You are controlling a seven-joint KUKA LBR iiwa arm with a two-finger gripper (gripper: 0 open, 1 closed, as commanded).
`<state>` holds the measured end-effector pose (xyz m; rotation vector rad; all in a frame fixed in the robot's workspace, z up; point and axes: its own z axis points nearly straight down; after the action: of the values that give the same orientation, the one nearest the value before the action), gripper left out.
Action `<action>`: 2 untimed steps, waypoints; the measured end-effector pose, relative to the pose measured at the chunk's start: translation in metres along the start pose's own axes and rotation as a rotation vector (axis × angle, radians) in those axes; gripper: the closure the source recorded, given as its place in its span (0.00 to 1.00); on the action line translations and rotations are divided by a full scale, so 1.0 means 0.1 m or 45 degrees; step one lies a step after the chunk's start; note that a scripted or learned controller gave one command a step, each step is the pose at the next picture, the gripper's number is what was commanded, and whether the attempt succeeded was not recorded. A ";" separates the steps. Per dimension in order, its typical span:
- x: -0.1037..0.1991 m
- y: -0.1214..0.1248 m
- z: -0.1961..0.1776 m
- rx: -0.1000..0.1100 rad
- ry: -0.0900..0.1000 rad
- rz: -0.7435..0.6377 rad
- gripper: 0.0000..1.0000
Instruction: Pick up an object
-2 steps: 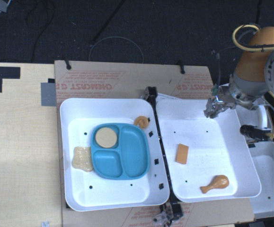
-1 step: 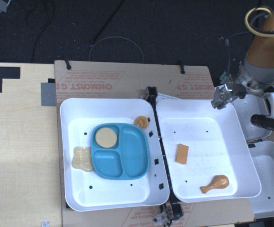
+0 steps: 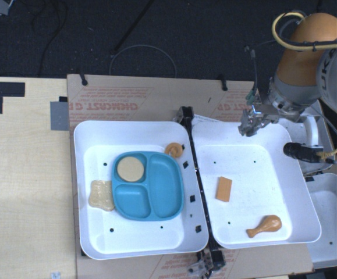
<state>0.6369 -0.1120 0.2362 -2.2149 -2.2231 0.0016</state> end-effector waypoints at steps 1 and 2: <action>0.48 0.01 -0.07 0.000 0.000 0.000 1.00; 1.00 0.06 -0.10 -0.002 0.000 0.000 1.00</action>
<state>0.6431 -0.0115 0.2458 -2.2158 -2.2242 0.0002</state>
